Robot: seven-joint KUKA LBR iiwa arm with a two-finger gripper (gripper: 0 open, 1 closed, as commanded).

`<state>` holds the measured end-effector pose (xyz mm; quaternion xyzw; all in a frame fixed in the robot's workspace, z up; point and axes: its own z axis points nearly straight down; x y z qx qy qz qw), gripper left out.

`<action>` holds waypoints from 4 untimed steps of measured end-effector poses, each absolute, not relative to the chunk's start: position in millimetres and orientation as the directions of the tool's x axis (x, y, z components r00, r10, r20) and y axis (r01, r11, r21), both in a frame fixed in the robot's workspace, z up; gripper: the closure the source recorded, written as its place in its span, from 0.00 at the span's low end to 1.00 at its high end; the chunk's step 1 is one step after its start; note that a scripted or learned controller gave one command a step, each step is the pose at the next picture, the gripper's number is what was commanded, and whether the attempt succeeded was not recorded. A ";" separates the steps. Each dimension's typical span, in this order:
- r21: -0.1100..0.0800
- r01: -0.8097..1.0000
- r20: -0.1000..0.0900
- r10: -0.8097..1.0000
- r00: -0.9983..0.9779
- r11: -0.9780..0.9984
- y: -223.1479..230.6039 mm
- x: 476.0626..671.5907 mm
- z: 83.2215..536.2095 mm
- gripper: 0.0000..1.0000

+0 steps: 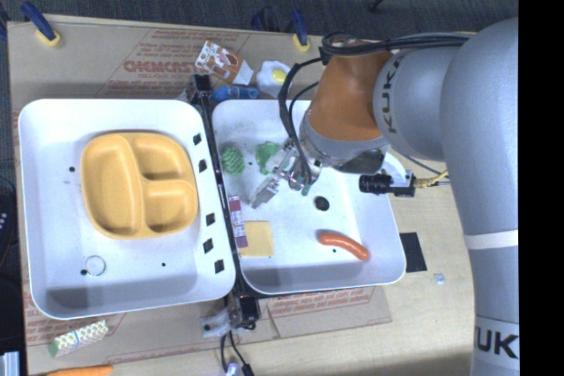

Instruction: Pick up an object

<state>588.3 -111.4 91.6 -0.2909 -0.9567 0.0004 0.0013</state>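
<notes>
Now I reach into the right white bin.
My gripper looks open, holding nothing; the bumpy green toy sits just left.

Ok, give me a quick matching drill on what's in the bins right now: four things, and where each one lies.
Things:
1. yellow tray
2. orange sausage
3. yellow cheese slice
4. green piece

Places:
A. right bin, near its front right corner
B. left bin, middle
C. right bin, upper left, left of the pincer
D. right bin, front left, by the divider

Pairs: 1-B, 2-A, 3-D, 4-C
</notes>
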 end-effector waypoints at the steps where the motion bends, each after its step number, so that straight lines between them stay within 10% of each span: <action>1: -0.001 0.354 0.004 0.354 -0.935 0.935 -95.2 571.1 91.7 0.00; 3: -0.001 -0.221 -0.001 -0.221 -0.975 0.975 -137.0 655.9 92.5 0.00; 4: 0.000 -0.241 0.001 -0.241 -0.971 0.971 -104.3 619.1 91.9 0.00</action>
